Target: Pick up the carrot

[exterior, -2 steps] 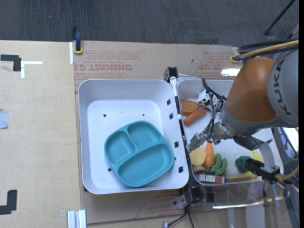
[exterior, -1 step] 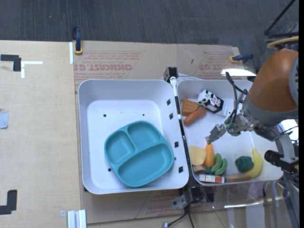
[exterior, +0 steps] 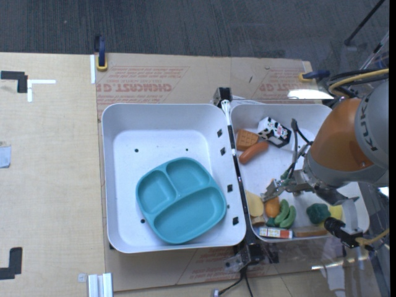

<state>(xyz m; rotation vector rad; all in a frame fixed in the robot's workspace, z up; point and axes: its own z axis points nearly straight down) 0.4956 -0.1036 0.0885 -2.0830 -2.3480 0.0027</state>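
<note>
The carrot (exterior: 253, 151) is an orange-red tapered piece lying in the back left part of the right bin (exterior: 312, 112), just in front of a tan waffle-like piece (exterior: 245, 139). My gripper (exterior: 273, 194) hangs low over the front left of that bin, well toward the front from the carrot and apart from it. Its tip is right above a small round orange fruit (exterior: 272, 210). The grey arm with its orange band (exterior: 340, 142) covers the right side of the bin.
A black-and-white cow-patterned toy (exterior: 274, 130) lies behind the carrot. Near the gripper are a yellow wedge (exterior: 253, 204), green pods (exterior: 286, 215), a dark green broccoli (exterior: 317, 213) and a red-and-white tube (exterior: 276, 232). The left bin (exterior: 117, 166) holds a teal divided plate (exterior: 180, 198).
</note>
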